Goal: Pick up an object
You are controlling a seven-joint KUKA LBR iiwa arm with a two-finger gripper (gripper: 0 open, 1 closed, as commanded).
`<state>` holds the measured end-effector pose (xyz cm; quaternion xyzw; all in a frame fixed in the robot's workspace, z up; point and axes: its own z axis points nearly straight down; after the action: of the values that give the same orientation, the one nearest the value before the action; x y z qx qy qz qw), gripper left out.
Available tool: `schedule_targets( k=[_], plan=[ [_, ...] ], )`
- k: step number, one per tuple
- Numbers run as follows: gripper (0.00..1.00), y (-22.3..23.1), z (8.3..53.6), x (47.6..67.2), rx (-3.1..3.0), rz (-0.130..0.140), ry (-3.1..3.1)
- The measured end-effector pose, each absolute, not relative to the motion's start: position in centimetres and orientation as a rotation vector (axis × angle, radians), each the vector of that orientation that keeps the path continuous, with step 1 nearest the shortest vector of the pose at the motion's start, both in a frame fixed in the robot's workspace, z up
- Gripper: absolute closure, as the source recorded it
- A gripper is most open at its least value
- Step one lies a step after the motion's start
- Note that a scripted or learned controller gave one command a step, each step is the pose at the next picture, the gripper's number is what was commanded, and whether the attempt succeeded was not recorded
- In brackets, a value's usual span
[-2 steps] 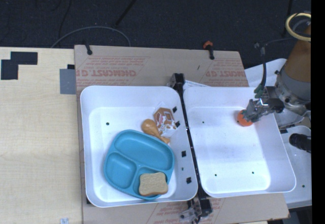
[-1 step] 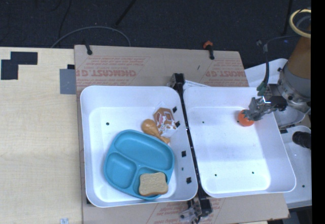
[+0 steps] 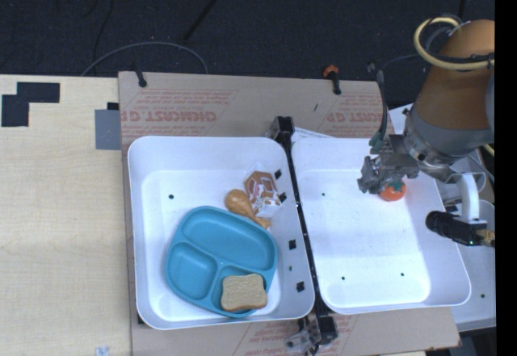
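Likely the small, round, orange-red object (image 3: pixel 393 192) near the right white bin's (image 3: pixel 355 265) back right corner could roll or squirt aside, since the dark two-finger gripper (image 3: pixel 378 178) sits at its upper left edge rather than visibly around it.

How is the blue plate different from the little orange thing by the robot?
The blue divided plate is big, flat and blue; the small orange object is tiny, roundish and orange-red. The plate lies in the left bin holding a bread slice; the orange object sits in the right bin, just under the end effector. Both rest in white bins.
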<state>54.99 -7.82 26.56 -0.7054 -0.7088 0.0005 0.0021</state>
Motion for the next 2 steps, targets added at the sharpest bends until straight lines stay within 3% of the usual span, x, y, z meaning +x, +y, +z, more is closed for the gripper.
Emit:
schedule_targets(
  k=[2],
  plan=[
    [1.00, 3.5, 24.4, 55.3, -2.213, 0.006, -2.223]
  ],
)
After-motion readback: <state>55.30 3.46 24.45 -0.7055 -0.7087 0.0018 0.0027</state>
